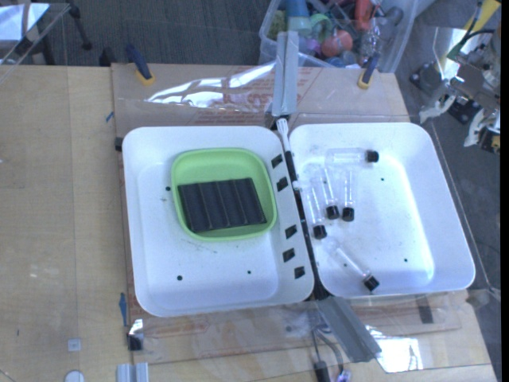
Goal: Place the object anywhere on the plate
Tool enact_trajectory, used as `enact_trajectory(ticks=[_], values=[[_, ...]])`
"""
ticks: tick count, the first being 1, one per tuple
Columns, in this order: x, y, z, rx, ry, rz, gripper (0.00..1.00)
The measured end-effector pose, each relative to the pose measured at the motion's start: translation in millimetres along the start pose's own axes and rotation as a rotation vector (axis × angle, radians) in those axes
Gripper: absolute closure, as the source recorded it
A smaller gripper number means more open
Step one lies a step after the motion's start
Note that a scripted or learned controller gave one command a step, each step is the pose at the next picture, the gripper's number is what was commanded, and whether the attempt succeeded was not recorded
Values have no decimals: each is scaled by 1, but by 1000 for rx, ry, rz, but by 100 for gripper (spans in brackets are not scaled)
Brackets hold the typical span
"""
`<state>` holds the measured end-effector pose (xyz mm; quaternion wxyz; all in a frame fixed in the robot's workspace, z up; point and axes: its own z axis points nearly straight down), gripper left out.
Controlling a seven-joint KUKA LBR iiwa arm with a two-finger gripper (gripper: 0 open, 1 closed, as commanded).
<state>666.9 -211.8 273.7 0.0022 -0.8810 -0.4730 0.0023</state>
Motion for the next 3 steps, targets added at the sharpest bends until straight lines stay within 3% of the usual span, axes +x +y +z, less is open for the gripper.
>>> enact_trajectory(ticks=[1, 2, 3], values=[[-28, -38, -102, -7, 2, 141, 0], [-17, -44, -12, -1, 2, 191, 0], [-19, -43, -147, -7, 3, 301, 0]])
